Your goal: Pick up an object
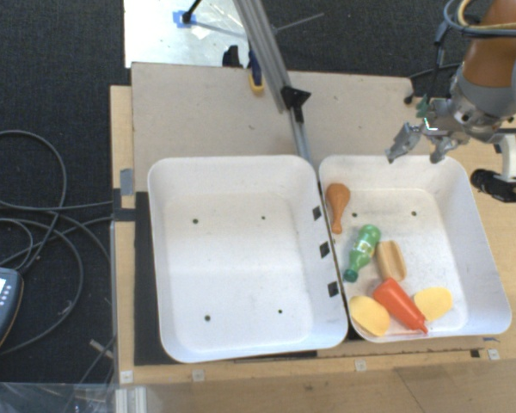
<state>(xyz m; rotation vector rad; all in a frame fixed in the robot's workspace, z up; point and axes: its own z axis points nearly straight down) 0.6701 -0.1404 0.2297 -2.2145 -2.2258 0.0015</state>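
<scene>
Nearest me, the carrot (pixel 401 305) lies between two yellow pieces (pixel 370 315) at six o'clock in the right bin (pixel 480 231); I see the green bottle (pixel 361 252), bun (pixel 390 260) and drumstick (pixel 336 202) behind it; the gripper (pixel 420 142) hangs over the bin's twelve o'clock rim, fingers spread, holding nothing; the left bin (pixel 163 179) lies beside it.

my gripper (pixel 420 147) looks dull grey metal; both bins (pixel 232 179) smooth matt white plastic; green bottle (pixel 361 249) glossy plastic; bench (pixel 344 110) matt board.

bench (pixel 361 106) | 2 white bins – left bin (pixel 232 256), right bin (pixel 477 256) – side by side
</scene>
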